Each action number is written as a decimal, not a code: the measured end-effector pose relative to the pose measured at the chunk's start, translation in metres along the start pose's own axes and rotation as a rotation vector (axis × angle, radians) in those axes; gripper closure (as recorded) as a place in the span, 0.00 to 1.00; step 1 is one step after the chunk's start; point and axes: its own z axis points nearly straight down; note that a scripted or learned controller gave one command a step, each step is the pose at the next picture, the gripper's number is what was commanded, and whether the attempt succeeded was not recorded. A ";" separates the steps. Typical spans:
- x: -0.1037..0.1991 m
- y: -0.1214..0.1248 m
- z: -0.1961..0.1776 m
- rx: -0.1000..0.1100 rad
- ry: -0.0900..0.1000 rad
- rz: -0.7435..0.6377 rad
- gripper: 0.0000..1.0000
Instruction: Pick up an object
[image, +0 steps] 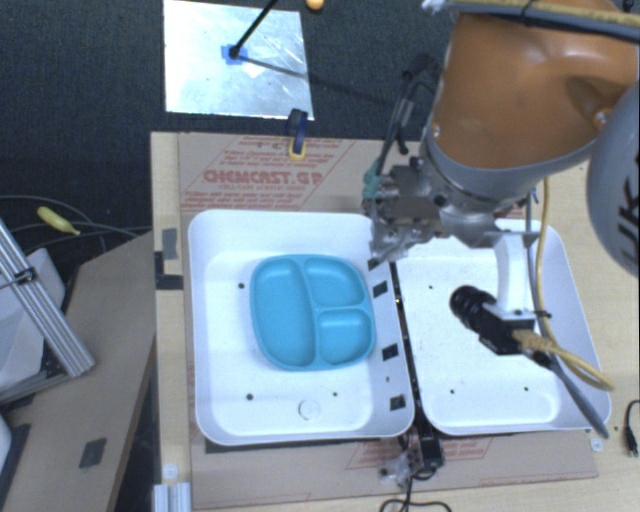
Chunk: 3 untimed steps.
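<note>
A light blue divided plate lies flat in the middle of the left bin. It has one long compartment on the left and two smaller ones on the right. My gripper hangs over the back end of the rim between the two bins, just past the plate's far right corner. It sits a little above the plate and apart from it, with nothing seen in it. The grey and orange wrist covers much of the back of the right bin.
A small pale round thing lies near the front of the left bin. Both bins rest on a cardboard sheet. A shiny metal sheet lies behind it. An aluminium frame stands at the left.
</note>
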 end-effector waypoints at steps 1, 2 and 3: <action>-0.001 0.000 -0.004 0.010 -0.004 -0.002 1.00; 0.013 -0.001 -0.010 0.013 -0.005 0.002 1.00; -0.023 0.000 -0.055 0.010 -0.005 0.009 1.00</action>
